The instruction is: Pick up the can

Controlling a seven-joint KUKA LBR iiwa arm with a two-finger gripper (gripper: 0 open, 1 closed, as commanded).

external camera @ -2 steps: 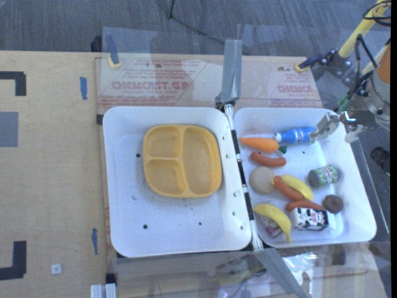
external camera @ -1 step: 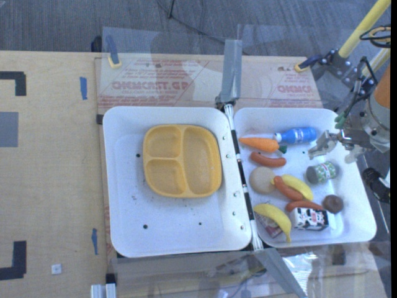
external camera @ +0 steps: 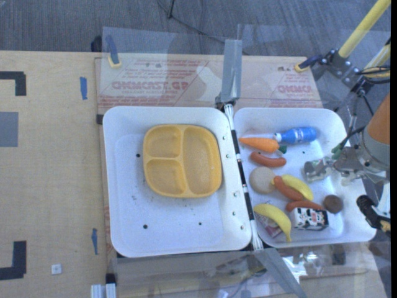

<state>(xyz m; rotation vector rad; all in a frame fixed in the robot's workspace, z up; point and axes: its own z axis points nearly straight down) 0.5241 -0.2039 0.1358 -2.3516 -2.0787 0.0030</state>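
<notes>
camera view puts what may be the can point(external camera: 310, 219), small, black-and-white, on its side, near the gripper point(external camera: 313, 169) toward the bin's front; gripper's opening i cannot tell; probably light, stiff, slick, so pinch across its middle.

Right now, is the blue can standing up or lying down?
Lying down. The can rests on its side in the right bin, beside the carrot.

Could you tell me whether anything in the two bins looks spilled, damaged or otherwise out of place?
Nothing stands out. The yellow plate lies flat in the left bin, and the toy food lies loosely heaped in the right bin.
</notes>
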